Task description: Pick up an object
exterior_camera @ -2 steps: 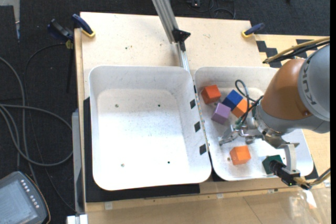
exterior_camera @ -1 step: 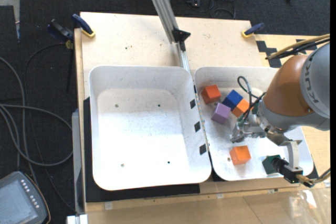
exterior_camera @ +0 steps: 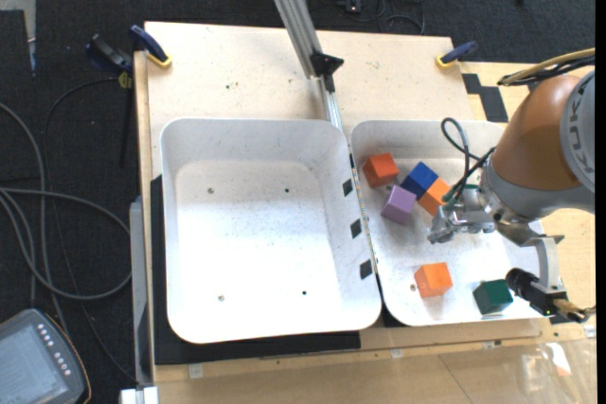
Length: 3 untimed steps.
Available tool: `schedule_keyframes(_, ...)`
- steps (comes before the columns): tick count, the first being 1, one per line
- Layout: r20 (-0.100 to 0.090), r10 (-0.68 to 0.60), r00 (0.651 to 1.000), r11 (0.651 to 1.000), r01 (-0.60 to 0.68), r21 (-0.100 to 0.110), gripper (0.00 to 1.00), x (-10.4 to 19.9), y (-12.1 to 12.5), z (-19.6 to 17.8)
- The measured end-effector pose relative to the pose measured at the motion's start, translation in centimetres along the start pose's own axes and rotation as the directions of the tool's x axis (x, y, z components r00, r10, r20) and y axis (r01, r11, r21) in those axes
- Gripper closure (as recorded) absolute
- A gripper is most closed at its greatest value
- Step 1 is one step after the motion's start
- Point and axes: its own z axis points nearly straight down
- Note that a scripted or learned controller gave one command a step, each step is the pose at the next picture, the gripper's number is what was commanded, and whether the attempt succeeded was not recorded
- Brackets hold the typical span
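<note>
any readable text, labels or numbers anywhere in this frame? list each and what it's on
None readable.
The blocks in the right bin carry no print: orange, blue, purple, green.
The handheld device at the lower left has a screen, too blurred to read.

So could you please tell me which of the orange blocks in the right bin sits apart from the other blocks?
The orange block near the bin's front edge: it sits alone, while the other two orange blocks cluster with the blue block and purple block.
</note>
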Motion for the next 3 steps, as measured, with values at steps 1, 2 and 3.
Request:
schedule_keyframes(1,0.0,0.0,1.0,1.0,0.0,0.0,1.0,-0.6,0.0,-4.4)
schedule_keyframes(2,0.0,-0.002,1.0,1.0,0.002,-0.001,1.0,0.3,0.8,-9.6)
schedule_keyframes(3,0.001,-0.001,1.0,1.0,0.001,-0.001,1.0,0.3,1.0,-14.4)
